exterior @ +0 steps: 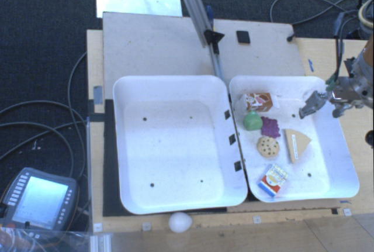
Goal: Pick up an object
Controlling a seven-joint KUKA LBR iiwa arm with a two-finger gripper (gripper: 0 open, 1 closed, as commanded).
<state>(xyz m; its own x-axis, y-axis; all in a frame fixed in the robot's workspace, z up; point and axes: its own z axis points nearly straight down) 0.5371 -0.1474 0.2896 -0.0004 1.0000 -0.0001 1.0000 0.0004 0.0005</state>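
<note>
On the desk [158, 40], the right-hand bin [339, 178] holds every candidate, and all lie left of and below the claw [314, 103], which hangs over the bin's upper right part. Nearest is the cheese wedge [297, 144], its long axis running up-down. The claw touches nothing; how far it is open, I cannot tell.

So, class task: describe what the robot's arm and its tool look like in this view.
The arm enters from the right: grey metal with an orange band above the wrist, and dark cables looping beside it. Its tool is a small dark grey piece on a silvery metal wrist block.
</note>
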